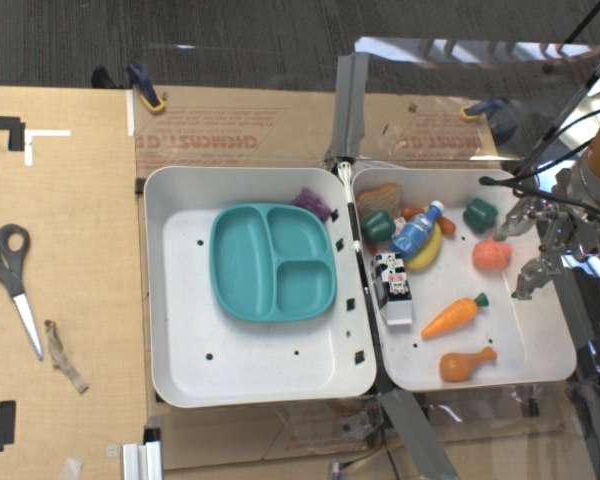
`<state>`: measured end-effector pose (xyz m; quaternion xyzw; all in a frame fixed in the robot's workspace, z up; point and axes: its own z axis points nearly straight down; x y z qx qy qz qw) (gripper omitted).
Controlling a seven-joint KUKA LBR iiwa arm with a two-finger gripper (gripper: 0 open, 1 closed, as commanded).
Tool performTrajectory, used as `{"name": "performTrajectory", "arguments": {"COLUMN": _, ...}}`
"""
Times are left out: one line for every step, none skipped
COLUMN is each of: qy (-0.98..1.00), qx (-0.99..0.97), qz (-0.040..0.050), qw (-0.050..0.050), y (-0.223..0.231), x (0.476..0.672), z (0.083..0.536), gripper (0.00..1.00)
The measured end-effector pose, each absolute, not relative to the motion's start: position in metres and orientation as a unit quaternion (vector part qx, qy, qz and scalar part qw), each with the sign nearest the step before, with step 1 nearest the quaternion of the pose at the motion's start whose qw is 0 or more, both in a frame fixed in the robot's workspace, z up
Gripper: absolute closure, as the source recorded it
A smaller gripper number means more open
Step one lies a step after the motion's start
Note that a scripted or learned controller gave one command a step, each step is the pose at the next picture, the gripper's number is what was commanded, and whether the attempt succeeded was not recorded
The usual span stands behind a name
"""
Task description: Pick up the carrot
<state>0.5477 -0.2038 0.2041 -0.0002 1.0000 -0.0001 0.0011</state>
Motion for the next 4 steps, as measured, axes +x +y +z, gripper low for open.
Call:
{"name": "performTrajectory", "arguments": {"qy": 0.999, "qx": 0.050, "qz": -0.0023, "qw": 0.006, "y": -0.183, "x": 0.556, "z": 0.107, "gripper": 0.00}}
{"name": "performTrajectory", "arguments": {"qy": 0.997, "qx": 0.071, "qz": 0.0004, "qw": 0.000, "y": -0.121, "x": 0.536, "z": 0.092, "gripper": 0.00}}
{"name": "performTrajectory", "arguments": {"qy": 1.000, "qx": 0.012, "qz": -0.0043, "qw": 0.002, "y": -0.104, "x": 0.542, "z": 0.093, "gripper": 0.00}}
{"name": "performTrajectory", "arguments": {"qy": 1.000, "qx": 0.025, "qz": -0.0039, "qw": 0.003, "y": -0.100, "x": 0.516, "z": 0.093, "gripper": 0.00}}
